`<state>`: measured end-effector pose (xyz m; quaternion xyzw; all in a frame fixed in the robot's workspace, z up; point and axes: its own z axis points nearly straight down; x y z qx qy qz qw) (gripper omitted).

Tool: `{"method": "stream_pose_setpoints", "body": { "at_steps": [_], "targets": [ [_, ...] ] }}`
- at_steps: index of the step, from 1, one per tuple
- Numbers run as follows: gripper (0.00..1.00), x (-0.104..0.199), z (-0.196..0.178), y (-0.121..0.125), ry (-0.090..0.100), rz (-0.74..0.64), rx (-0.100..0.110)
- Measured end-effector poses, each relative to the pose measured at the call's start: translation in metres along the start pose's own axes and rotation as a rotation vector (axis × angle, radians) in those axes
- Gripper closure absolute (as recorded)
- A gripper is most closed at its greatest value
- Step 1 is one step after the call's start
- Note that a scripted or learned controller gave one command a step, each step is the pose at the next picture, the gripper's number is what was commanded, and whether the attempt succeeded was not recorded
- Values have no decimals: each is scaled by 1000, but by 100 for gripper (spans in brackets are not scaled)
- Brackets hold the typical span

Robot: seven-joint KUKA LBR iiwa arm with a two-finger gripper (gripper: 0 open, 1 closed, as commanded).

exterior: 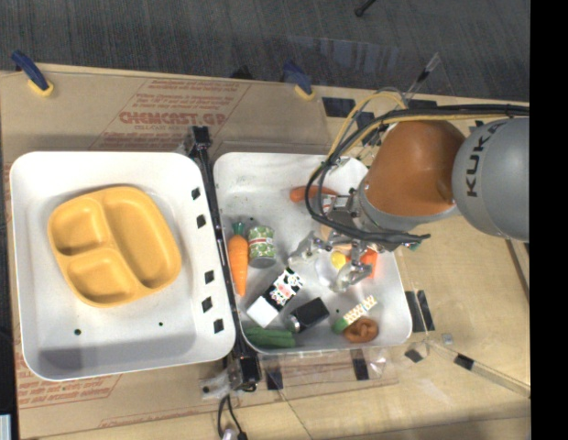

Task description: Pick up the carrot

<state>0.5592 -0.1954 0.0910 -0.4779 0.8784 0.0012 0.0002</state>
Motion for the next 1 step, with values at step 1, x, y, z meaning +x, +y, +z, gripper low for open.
{"method": "stream_pose_setpoints", "body": {
  "at_steps": [1],
  "targets": [
    [100,-5,-12,-1,-5,-8,4]
  ]
}}
